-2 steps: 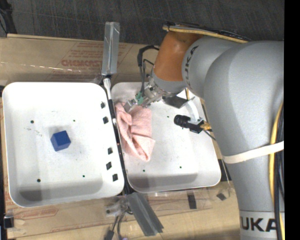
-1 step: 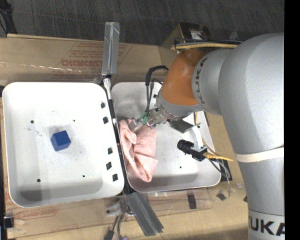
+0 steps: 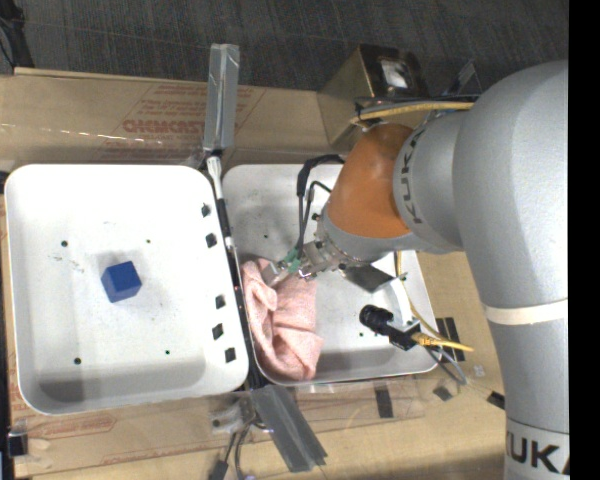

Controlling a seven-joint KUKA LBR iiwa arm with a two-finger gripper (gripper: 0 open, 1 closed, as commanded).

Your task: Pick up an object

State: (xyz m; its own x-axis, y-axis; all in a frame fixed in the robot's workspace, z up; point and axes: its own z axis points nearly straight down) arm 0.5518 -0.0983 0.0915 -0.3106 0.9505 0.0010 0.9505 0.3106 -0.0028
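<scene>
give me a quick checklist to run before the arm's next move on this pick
1. Target near the hand: the pink cloth lies in the right bin, with the hand at its upper edge: ok.
2. Hand touching the cloth: cannot tell.
3. Cloth actually gripped: cannot tell.
4. Cloth clear of the bin wall: it is bunched against the wall next to the left bin: not ok.
5. Blue cube out of the way: it sits in the left bin, apart from the hand: ok.
</scene>
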